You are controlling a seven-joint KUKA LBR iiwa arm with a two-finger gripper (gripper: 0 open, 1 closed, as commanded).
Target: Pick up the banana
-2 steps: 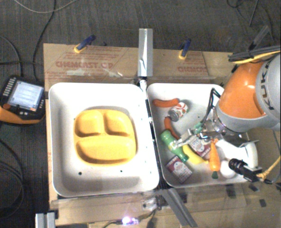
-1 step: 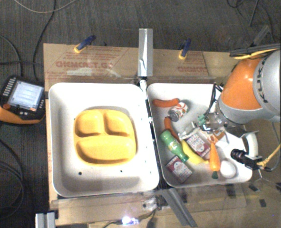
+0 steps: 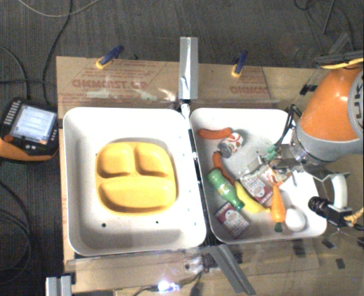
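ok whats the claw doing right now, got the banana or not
Claw: low over the clutter in the right bin; open or shut cannot be told. Banana lies in the bin, not seen in its grip.

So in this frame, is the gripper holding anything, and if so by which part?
It cannot be told. The gripper sits low over the right bin, above the clutter beside the banana, and nothing shows clearly between its fingers.

Arm (image 3: 332, 113) enters from the right edge of the view, grey body with the orange band uppermost and facing the camera. Wrist points down and toward the left, seen nearly end-on from above. Gripper (image 3: 273, 165) sits below and left of the orange band, low, fingers directed downward. Thin cables run along the wrist's left side. Finger spacing not resolvable from this angle.
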